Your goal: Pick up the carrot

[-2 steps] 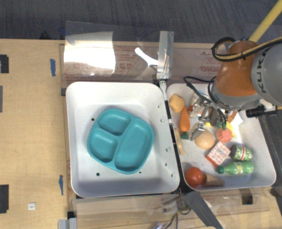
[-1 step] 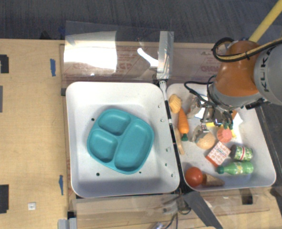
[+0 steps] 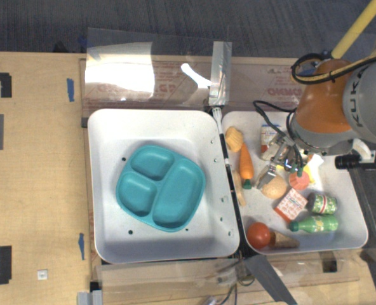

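1 carrot (image 3: 246, 161) lies just left of the claw (image 3: 275, 165).

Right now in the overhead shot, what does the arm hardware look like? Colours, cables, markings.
The arm is grey with dark lettering on its casing, and an orange band sits above the wrist. Black cables loop over the orange part, with a thinner one trailing to the left. The gripper is bare silvery metal, with a black fitting beside the wrist.

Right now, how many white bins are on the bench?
2. The left bin holds a teal divided plate. The right bin beside it holds the carrot and other toy food, with the gripper over it.
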`<state>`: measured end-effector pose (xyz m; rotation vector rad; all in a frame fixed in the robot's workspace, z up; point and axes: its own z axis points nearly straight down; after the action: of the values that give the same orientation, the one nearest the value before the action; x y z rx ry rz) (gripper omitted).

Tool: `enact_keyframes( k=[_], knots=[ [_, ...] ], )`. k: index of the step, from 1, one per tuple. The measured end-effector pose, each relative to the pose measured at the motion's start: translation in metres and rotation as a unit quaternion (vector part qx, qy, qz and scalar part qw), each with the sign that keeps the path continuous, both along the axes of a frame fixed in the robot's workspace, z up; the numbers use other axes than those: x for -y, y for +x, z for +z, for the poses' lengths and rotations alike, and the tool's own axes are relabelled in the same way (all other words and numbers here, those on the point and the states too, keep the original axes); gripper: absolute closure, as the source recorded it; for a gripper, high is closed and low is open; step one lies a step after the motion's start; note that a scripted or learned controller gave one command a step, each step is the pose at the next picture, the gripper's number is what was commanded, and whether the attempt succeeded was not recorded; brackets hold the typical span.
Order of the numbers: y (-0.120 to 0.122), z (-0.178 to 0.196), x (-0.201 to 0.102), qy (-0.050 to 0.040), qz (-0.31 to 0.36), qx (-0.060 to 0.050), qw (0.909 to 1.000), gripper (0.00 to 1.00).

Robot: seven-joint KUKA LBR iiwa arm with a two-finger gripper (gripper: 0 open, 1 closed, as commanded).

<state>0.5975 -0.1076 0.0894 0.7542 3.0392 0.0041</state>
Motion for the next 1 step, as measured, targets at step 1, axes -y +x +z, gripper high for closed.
enact_keyframes(
  k=[1],
  knots=[
    [-0.0504, 0.0008, -0.0157, -0.0010, 0.047, 0.001, 0.9989, 0.00]
  ],
)
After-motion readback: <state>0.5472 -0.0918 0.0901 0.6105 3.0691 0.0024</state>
